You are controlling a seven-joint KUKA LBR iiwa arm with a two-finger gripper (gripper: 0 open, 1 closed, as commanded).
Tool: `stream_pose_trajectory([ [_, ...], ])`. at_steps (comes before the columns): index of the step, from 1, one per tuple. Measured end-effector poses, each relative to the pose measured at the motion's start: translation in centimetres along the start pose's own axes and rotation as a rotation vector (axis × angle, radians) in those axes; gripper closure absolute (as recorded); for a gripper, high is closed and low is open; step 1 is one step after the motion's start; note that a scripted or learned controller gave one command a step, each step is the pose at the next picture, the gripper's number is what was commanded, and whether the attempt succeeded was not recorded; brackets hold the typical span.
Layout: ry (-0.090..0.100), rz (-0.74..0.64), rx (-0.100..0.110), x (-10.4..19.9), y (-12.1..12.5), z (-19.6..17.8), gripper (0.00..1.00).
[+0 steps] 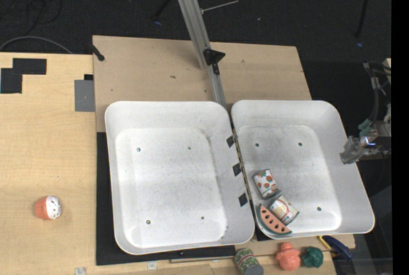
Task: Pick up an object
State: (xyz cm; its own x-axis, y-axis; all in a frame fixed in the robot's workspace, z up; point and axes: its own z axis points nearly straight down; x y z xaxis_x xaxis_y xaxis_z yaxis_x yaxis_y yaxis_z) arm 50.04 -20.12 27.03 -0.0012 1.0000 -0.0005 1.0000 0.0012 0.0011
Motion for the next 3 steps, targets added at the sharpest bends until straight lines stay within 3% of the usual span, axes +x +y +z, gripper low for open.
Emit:
stream_pose_trajectory([
  [3, 0.003, -0.003, 0.005, 14.6, -0.5, -0.1, 1.00],
])
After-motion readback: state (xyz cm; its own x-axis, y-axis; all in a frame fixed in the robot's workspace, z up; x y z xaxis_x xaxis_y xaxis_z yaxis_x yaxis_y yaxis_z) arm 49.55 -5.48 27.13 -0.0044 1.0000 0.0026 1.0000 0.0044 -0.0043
